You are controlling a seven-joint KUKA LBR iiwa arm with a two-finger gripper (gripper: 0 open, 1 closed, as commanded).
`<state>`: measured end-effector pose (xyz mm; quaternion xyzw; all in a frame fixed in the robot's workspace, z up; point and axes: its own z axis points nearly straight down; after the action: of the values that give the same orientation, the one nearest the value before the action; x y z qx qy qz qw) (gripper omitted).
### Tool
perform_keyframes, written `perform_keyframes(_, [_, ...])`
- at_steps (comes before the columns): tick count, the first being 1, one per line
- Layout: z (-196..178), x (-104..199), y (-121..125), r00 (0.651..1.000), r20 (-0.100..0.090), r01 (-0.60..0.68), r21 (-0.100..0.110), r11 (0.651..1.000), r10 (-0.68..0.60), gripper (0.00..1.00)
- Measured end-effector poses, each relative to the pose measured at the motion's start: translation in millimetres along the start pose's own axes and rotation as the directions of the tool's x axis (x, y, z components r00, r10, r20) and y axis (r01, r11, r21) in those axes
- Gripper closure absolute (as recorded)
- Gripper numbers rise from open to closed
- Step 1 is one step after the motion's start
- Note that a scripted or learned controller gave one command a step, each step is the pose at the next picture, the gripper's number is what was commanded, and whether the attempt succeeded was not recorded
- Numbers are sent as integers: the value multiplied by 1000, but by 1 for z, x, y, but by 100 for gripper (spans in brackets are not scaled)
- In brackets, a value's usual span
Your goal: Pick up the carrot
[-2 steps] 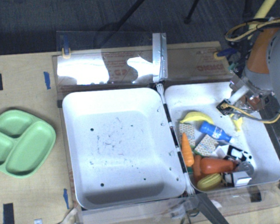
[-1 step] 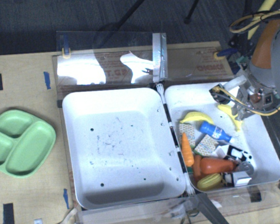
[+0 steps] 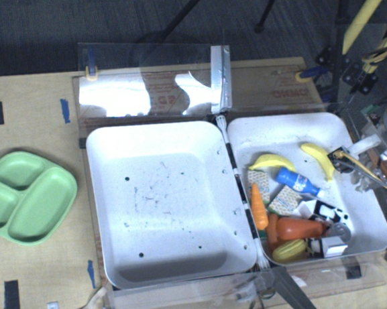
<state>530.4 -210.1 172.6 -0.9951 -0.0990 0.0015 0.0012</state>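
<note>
Carrot (image 3: 258,207): it lies in the right bin (image 3: 363,169), at that bin's left side, close to the wall between the two bins. It is long, thin and orange, and it points up and down in the view. Nothing lies on top of it, so I think a grab from above could work.
Pile: the toys sit packed close in the right bin. That is why the carrot touches its neighbours.
Neighbours: a fat red-orange veggie (image 3: 295,228) lies just beside the carrot's low end. A yellow banana (image 3: 271,161) curves near its top end. A blue bottle (image 3: 296,181) looks smooth and shiny. A yellow-green fruit (image 3: 288,249) sits at the bottom.
Left bin (image 3: 109,191): it is white and shallow, with faint scratch marks on its floor.
Green plate (image 3: 26,197): it is smooth, with three parts, and rests on the wooden bench well away from the bins.
Arm (image 3: 382,161): some of it shows at the right edge, beside the right bin.
Hand: I cannot tell how it stands.
</note>
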Motion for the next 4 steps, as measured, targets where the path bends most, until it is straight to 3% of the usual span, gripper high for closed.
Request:
perform_keyframes(1, [17,-50,-4,1000,0,5,1,1000,-5,100])
perform_keyframes(2, [13,-43,-44,1000,0,4,2,1000,-4,100])
perform_keyframes(3, [15,-52,-1,996,-1,85,-1,996,-85,100])
perform_keyframes(4, [2,-53,3,1000,-2,1,-1,1000,-1,100])
